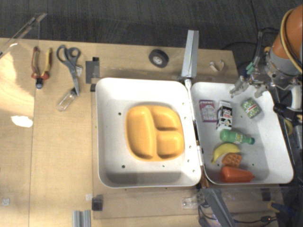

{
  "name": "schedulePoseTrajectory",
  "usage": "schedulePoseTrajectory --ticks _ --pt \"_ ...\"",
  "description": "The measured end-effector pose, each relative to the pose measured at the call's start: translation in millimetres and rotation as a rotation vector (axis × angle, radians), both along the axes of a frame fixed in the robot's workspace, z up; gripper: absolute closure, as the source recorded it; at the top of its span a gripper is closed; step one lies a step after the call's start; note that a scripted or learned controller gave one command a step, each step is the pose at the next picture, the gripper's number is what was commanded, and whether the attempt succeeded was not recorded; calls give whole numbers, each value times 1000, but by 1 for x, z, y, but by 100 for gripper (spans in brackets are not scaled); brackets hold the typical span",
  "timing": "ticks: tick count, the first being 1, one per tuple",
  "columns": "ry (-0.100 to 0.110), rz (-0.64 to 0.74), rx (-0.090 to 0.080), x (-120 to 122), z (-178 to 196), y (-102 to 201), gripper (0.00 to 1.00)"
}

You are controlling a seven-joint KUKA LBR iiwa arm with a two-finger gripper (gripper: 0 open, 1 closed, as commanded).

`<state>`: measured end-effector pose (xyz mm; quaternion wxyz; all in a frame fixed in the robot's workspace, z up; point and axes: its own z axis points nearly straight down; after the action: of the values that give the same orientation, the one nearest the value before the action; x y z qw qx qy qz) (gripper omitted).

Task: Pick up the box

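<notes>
In the right bin [279, 141], a small flat purple-and-pink box [207, 110] lies near the far left corner. Beside it on the right stands a white-and-black carton [224, 116]. My gripper [247, 85] hangs over the bin's far edge, up and to the right of both. It is open with nothing between its fingers. A green can [251, 108] lies just below the gripper.
Nearer in the right bin lie a green bottle [236, 137], a banana [225, 150], a waffle piece [232, 160] and a red vegetable [236, 175]. The left bin [109, 126] holds a yellow divided tray [154, 131]. Scissors [71, 63], pliers [40, 65] and a tape roll [158, 57] lie on the bench.
</notes>
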<state>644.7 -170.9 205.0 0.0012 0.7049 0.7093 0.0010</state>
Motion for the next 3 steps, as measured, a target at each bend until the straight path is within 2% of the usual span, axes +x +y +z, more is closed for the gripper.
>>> schedulePoseTrajectory --ticks 1,2,3 --pt "-3 46 -1 -21 -99 60 0" --pt "-29 101 -4 -71 -106 60 0" --pt "-5 221 -3 -78 -58 4 0"
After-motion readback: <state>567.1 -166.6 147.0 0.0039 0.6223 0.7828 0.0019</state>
